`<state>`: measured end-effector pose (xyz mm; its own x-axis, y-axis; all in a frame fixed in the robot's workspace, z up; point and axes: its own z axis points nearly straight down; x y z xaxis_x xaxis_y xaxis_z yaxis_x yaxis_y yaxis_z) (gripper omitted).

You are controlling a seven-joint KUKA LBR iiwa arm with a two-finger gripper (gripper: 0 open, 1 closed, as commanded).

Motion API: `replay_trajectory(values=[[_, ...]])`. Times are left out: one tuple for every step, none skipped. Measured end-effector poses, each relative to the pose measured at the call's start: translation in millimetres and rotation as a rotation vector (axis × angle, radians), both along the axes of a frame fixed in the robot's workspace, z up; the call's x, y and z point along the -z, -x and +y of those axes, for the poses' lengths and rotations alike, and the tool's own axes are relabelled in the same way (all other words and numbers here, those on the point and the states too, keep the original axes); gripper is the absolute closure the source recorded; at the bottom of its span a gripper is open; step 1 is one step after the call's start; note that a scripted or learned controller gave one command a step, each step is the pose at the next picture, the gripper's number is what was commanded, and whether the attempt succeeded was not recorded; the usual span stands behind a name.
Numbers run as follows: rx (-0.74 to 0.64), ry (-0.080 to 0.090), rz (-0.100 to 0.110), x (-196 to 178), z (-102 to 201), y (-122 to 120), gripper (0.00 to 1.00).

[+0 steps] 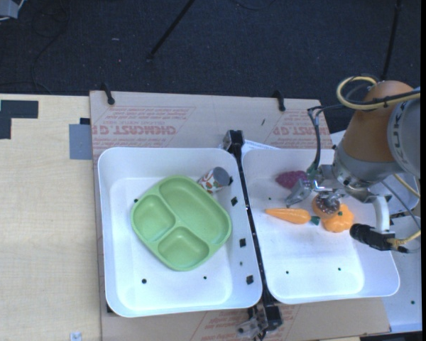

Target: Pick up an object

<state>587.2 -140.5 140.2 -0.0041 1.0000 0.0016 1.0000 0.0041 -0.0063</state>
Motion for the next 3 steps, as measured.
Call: replay_trajectory(values=[[0.003, 0.000, -0.005, 15, 0, 0, 0.00], [0.005, 0.000, -0.002, 7, -1, 0, 1.00], [0.006, 0.002, -0.008, -42, -11, -2, 1.00]])
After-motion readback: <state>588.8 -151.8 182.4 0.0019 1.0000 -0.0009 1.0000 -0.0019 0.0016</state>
